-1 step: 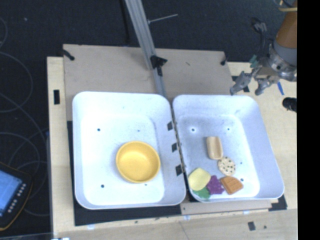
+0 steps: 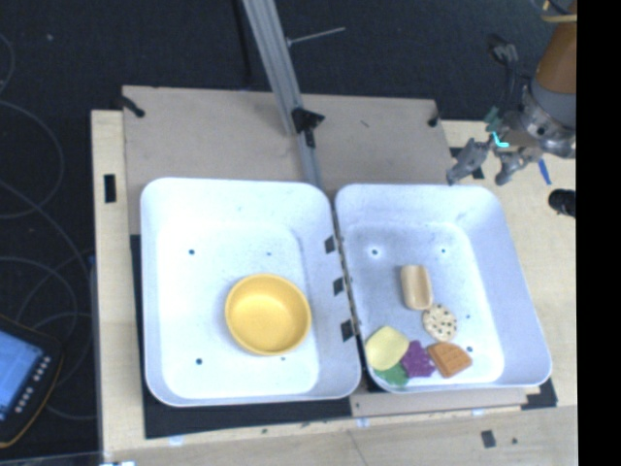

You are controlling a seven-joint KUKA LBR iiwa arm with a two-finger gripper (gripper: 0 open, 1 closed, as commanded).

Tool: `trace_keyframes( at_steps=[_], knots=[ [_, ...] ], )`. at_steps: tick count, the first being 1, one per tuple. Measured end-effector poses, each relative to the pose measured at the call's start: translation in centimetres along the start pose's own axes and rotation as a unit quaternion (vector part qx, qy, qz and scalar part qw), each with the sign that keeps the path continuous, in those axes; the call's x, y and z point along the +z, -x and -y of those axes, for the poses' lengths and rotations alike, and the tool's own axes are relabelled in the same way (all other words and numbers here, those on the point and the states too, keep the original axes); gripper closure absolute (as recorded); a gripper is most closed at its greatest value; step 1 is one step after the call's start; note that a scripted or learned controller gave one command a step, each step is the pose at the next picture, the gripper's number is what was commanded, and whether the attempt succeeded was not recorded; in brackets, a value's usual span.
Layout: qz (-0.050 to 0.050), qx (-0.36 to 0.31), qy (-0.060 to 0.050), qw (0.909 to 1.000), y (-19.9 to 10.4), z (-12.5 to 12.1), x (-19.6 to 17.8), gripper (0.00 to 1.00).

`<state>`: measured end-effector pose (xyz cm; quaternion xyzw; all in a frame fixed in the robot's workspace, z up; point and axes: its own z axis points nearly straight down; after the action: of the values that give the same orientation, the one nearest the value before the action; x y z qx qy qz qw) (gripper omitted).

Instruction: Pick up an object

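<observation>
Arm [image 2: 555, 61] cut off at right edge. Claw [image 2: 490, 168] spread, holding nothing, beyond right bin [image 2: 485, 223]. Yellow bowl [image 2: 267, 313] upright in left bin [image 2: 175, 250].

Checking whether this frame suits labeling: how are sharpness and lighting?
Camera view: soft overall, small items in the right bin lack crisp edges; even lighting, mild shadow inside the yellow bowl; gripper blurry.

Dark carpeted floor [image 2: 116, 27] across the top of the frame, black cables [image 2: 39, 212] trailing at left, pale wooden bench [image 2: 243, 129] centre, metal pole [image 2: 277, 56] slanting from upper middle
</observation>
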<state>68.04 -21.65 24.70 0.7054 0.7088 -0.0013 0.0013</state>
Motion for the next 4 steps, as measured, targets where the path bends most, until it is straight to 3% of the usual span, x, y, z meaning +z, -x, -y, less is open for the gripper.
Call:
trace_keyframes(
  at_steps=[3, 4],
  knots=[
    [-0.002, -0.001, -0.002, 1.0, 0.5, 0.0, 14.4, 0.0],
    [0.001, -0.002, 0.0, 1.0, 0.7, -0.1, 13.1, 1.0]
  ],
)
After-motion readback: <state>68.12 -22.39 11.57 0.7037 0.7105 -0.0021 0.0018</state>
